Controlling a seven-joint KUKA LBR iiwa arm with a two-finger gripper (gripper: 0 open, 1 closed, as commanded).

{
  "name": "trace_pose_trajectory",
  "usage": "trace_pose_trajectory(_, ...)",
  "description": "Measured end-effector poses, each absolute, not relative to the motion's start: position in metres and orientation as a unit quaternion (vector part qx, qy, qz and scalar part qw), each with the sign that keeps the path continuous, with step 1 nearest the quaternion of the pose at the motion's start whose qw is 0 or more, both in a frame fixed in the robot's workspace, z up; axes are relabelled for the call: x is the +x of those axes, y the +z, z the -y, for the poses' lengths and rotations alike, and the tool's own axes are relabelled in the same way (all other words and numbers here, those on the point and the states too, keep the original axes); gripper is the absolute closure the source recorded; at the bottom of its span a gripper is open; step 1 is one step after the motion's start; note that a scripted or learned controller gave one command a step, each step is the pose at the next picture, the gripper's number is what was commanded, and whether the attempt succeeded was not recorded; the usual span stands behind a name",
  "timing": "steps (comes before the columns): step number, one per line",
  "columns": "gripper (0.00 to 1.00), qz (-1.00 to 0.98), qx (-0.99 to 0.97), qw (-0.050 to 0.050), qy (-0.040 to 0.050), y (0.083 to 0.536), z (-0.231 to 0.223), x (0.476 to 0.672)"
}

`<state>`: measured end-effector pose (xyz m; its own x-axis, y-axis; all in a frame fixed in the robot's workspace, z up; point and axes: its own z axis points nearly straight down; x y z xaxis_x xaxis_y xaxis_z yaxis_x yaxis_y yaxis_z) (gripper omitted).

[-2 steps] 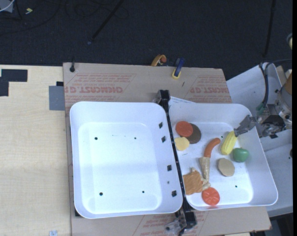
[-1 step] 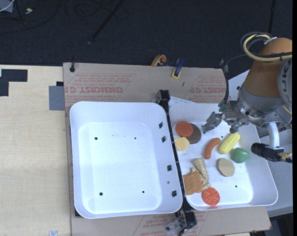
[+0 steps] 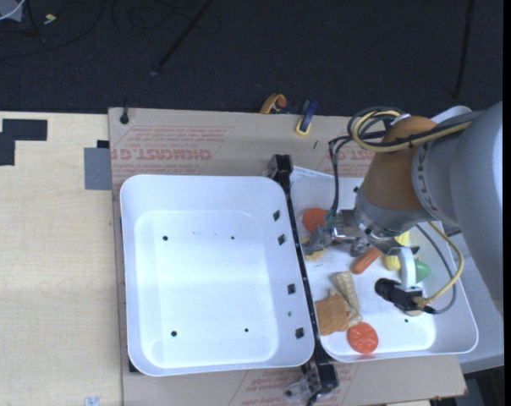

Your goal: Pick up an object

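Camera view gives me the arm (image 3: 425, 176) reaching in from the right, over the right bin (image 3: 458, 332). My pincer (image 3: 330, 237) hangs low at that bin's upper left, just beside an orange-red round piece (image 3: 313, 219); whether it is clenched or released, I cannot tell. Below it lie an orange carrot-like stick (image 3: 365, 260), a tan wedge (image 3: 345, 288) touching a brown chunk (image 3: 332, 314), and a red disc (image 3: 362, 337) near the front wall. Yellow and green bits (image 3: 412, 265) sit under the wrist. On my table (image 3: 44, 269), the left bin (image 3: 137, 227) lies alongside.
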<state>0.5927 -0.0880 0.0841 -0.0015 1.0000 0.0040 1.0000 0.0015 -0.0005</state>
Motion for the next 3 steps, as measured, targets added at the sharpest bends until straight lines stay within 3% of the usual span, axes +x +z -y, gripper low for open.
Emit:
trace_pose_trajectory(1,0.00,0.709,-0.706,-0.003,-0.0027,0.092,0.108,0.648)
trace_pose_trajectory(2,1.00,0.709,-0.705,-0.004,-0.0043,0.105,0.108,0.649)
trace_pose_trajectory(3,1.00,0.709,-0.705,0.000,-0.0017,0.193,0.021,0.645)
